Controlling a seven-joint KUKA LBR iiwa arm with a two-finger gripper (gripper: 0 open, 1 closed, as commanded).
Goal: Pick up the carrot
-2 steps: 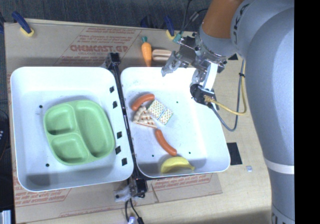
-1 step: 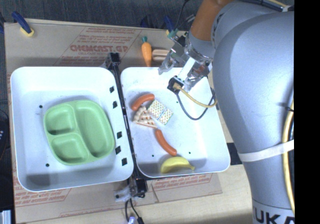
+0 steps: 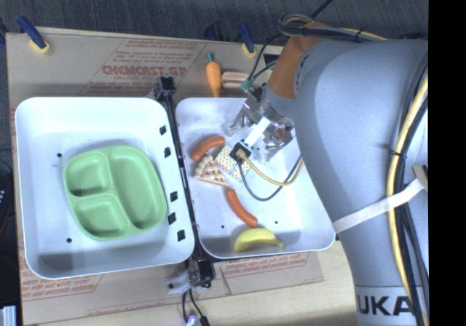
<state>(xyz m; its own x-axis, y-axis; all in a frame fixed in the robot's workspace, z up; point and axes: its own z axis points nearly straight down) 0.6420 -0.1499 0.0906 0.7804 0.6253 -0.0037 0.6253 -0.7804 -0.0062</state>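
The carrot (image 3: 212, 78), orange with a green top, lies on the cardboard just behind the far rim of the right bin (image 3: 306, 208), outside both bins. My gripper (image 3: 250, 126) hangs low over the far half of the right bin, a little to the right of the carrot and nearer the camera, apart from it. The wrist and its fittings hide the tips of the gripper. Nothing shows held in it.
Inside the right bin lie an orange sausage (image 3: 207, 146), a pizza slice (image 3: 212, 170), a second sausage (image 3: 240, 207) and a banana (image 3: 257, 239). The left bin (image 3: 29, 172) holds a green divided plate (image 3: 114, 190). A pale wooden piece (image 3: 233, 81) lies beside the carrot.
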